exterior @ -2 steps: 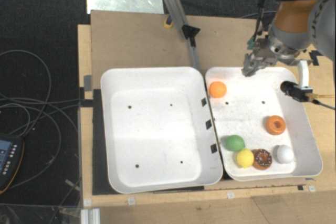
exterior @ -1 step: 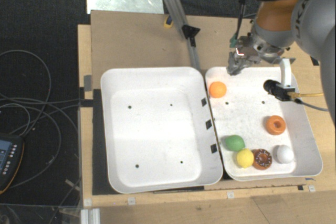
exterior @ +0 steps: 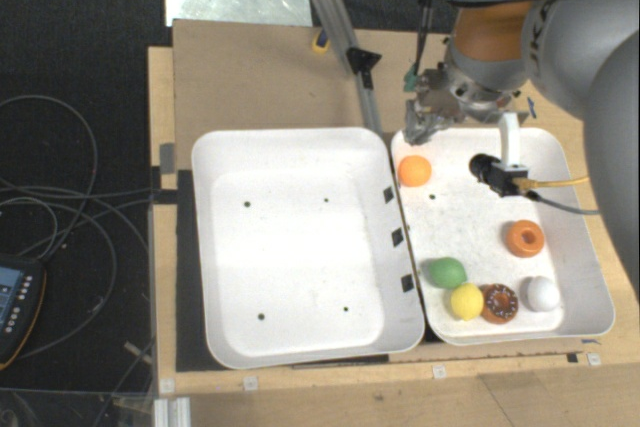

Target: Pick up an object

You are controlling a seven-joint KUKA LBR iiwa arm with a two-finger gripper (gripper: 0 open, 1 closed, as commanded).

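The pincer [exterior: 418,127] hangs just above the orange ball [exterior: 414,171]; its spread I cannot tell. Drop straight, centred, then close.

the end effector [exterior: 422,127] hangs at the right bin's [exterior: 585,245] far left corner, with the orange ball [exterior: 414,171] just below it. bare bin floor lies between that ball and the green ball [exterior: 446,272]. the left bin [exterior: 300,245] to its left offers wide free room.
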